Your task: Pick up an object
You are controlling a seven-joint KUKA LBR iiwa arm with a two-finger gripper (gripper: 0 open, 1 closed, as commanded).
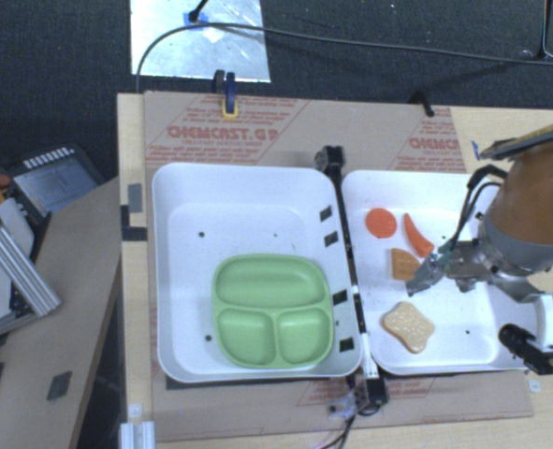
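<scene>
Dark carpet surrounds a cardboard-topped bench bearing two shallow white bins side by side; landmark for all positions below is the right-hand white bin point(388, 358). Gripper point(424, 279) sits low over the middle of that bin, dark fingers pointing toward the bin's left wall, grey arm with orange band point(538, 195) entering over its right wall. Finger state: cannot tell; tips are dark and blurred, and no object is visibly between them. Touching or just beside the tips, toward the bin's left wall, lies a small tan-orange wedge-shaped piece point(403, 264); contact versus near miss not resolvable. Beyond it toward the bin's far wall: a narrow orange carrot-like stick point(417, 235), long axis running from far-left to near-right across the bin floor, and a flat red-orange round slice point(381, 222) left of that. Toward the bin's near wall, below the gripper: a beige bread-shaped piece point(408, 326), apart from the others. Judgement: wedge is the nearest candidate, lying directly ahead of the tips; the coming move turns on closing that last small gap leftward. Left of the landmark, the other white bin point(178, 195) holds a green three-compartment plastic tray point(271, 309).
</scene>
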